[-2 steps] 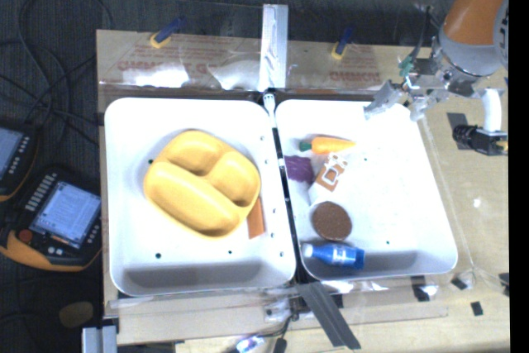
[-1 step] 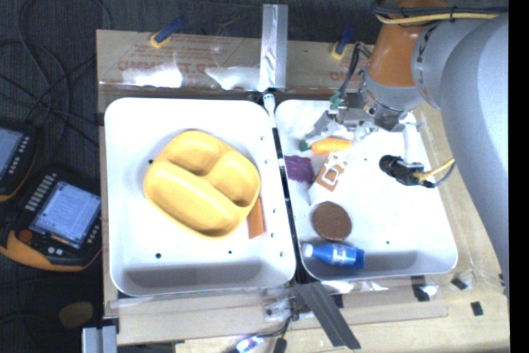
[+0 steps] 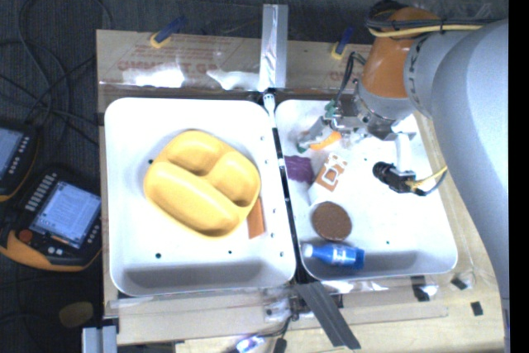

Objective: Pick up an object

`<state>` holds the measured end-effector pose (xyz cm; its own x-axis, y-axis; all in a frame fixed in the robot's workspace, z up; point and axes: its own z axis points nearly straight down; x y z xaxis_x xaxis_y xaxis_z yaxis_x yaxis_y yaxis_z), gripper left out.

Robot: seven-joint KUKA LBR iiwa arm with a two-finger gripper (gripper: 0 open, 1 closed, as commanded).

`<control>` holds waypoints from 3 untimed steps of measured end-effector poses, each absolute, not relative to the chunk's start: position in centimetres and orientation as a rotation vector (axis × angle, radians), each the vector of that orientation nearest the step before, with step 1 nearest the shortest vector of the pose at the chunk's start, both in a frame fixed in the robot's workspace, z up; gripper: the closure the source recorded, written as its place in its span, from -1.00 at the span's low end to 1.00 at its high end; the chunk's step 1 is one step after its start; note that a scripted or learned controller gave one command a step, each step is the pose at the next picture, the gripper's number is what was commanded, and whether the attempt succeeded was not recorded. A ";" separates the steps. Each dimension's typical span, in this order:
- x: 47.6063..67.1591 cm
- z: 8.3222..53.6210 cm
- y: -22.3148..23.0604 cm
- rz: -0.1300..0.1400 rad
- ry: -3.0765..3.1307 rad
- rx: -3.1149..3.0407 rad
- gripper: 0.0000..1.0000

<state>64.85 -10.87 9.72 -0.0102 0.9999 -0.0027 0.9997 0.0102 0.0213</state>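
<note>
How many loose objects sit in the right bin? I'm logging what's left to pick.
4 clearly: purple piece, white carton, brown disc, blue bottle. The gripper may hide more.

I can read no word or number anywhere. The cardboard sheet (image 3: pixel 178 62) beyond the far edge of the bins bears faint reddish print, too blurred to make out, and the small white box (image 3: pixel 329 175) in the right bin (image 3: pixel 430 211) shows an orange mark, not legible. The lit pendant screen (image 3: pixel 64 212) left of the bench is also unreadable.
</note>
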 end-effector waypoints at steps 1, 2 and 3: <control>66.8 9.7 -10.1 -0.006 1.872 2.522 -1.00; 63.3 8.9 -10.2 0.007 2.150 2.278 -1.00; 59.4 8.9 -10.5 0.008 2.177 2.253 -1.00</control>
